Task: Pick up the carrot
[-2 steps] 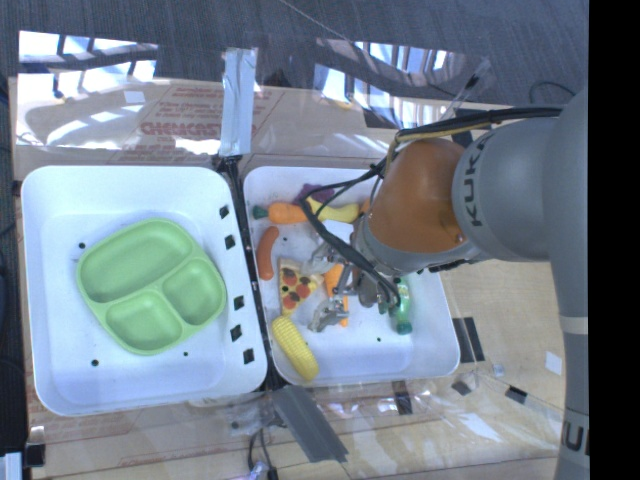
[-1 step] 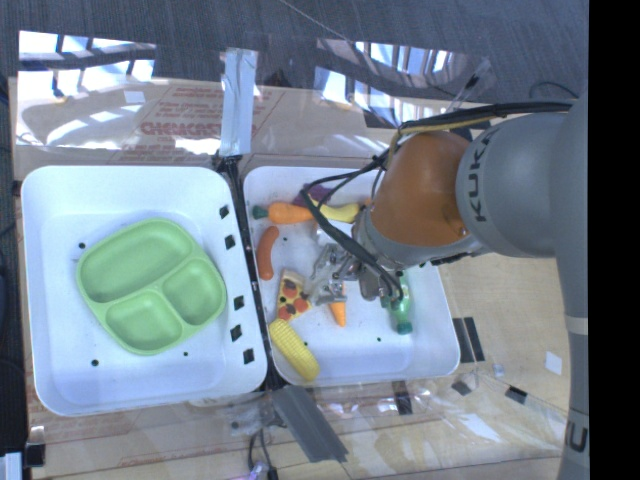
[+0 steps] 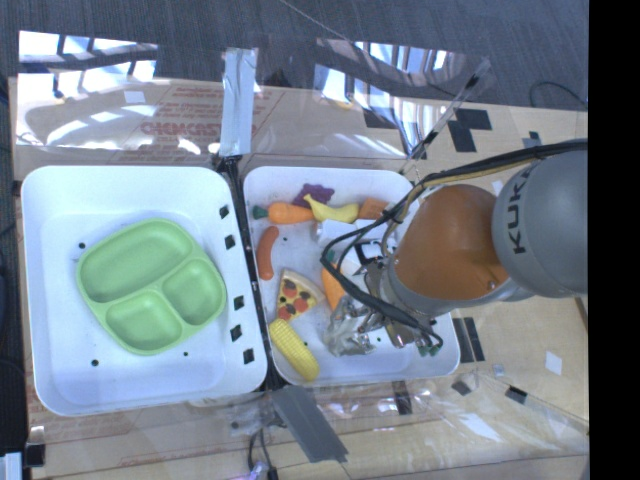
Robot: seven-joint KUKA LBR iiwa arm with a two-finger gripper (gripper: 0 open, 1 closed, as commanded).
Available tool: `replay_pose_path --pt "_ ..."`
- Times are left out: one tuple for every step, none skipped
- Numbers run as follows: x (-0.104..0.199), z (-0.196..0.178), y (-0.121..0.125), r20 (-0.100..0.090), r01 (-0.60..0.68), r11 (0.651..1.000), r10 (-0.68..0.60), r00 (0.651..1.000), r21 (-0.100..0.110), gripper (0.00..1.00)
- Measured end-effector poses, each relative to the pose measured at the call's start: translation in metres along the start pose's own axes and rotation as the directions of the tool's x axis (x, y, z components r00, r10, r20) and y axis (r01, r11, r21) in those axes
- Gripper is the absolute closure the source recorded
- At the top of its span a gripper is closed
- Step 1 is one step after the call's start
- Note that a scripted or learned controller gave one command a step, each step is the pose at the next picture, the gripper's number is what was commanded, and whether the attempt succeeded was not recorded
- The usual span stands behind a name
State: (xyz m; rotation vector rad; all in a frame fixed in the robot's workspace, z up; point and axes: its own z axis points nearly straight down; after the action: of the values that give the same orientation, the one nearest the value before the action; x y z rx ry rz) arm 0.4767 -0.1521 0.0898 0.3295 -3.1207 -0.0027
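The carrot [image 3: 291,213], orange with a green stub at its left end, lies near the far edge of the right bin [image 3: 430,366], just left of a yellow banana [image 3: 335,211]. My gripper [image 3: 349,332] hangs low over the near middle of that bin, well to the near side of the carrot and apart from it. It is beside a pizza slice [image 3: 297,294] and an orange piece [image 3: 331,287]. The arm's orange band [image 3: 450,243] covers the right part of the bin.
In the right bin also lie purple grapes [image 3: 318,192], a red sausage [image 3: 266,252], a corn cob [image 3: 293,348] and another orange item [image 3: 372,208]. The left bin [image 3: 50,268] holds a green divided plate [image 3: 150,284]. Cables loop around the wrist.
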Motion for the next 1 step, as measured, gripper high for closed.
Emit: replay_pose_path --pt "-0.0828 -0.0436 0.0358 0.004 -0.168 0.986 0.168 0.986 0.000 1.00"
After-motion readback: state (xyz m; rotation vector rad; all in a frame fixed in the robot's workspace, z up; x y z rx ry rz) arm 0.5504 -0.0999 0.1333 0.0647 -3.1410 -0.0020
